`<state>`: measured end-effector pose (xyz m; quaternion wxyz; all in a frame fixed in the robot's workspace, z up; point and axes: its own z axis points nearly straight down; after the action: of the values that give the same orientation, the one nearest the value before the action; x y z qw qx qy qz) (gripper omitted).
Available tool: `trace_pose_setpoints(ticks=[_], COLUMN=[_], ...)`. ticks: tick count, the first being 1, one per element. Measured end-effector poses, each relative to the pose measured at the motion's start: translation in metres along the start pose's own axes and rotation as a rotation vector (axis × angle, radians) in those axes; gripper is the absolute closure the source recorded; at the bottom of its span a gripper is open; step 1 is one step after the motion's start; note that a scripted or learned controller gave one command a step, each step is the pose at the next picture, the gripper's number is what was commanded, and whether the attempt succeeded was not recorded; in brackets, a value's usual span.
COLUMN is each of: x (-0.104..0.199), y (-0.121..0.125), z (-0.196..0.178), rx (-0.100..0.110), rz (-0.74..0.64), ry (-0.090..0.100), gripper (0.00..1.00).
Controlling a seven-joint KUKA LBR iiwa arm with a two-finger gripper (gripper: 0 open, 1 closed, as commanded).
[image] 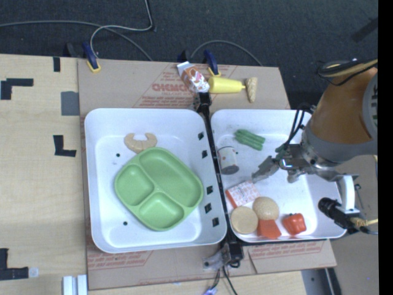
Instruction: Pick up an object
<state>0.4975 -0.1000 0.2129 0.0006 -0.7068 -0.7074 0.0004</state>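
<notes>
Gripper (265, 168) hangs over the middle of the right bin (307, 118), fingers spread apart with nothing between them, pointing toward the divider side. The orange-banded arm (344, 118) comes in across the bin's right rim.

Candidates in the right bin:
- green oblong piece (249, 139), ribbed look, lying flat near the far rim, bare floor on all sides
- small grey-white can (228, 160) near the left wall, just beside the divider
- red-and-white packet (244, 193) lying flat, tilted, just below the fingers
- round tan disc (244, 220) and round beige bun (266, 208), touching each other, near the front rim
- orange-red block (269, 228) pressed against the disc and bun at the front rim
- red pepper-like piece (294, 224) just beside the block, toward the front right corner

The front cluster is packed tight against the front rim, with little side room. The green piece has the most open floor around it. Can is tight to the wall.

Left bin (98, 128): green divided plate (158, 188) fills the centre, tan curved piece (140, 142) at its far edge, touching or nearly so.

On the cardboard behind the bins: yellow banana-like toy (226, 86) and a small printed packet (193, 77), near the far rims.
</notes>
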Motion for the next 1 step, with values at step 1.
trace_pose_setpoints(ticks=[1], x=[-0.0849], y=[0.0722], z=[0.0281], rx=[0.0], rz=[0.001], ry=[-0.001], gripper=[0.0])
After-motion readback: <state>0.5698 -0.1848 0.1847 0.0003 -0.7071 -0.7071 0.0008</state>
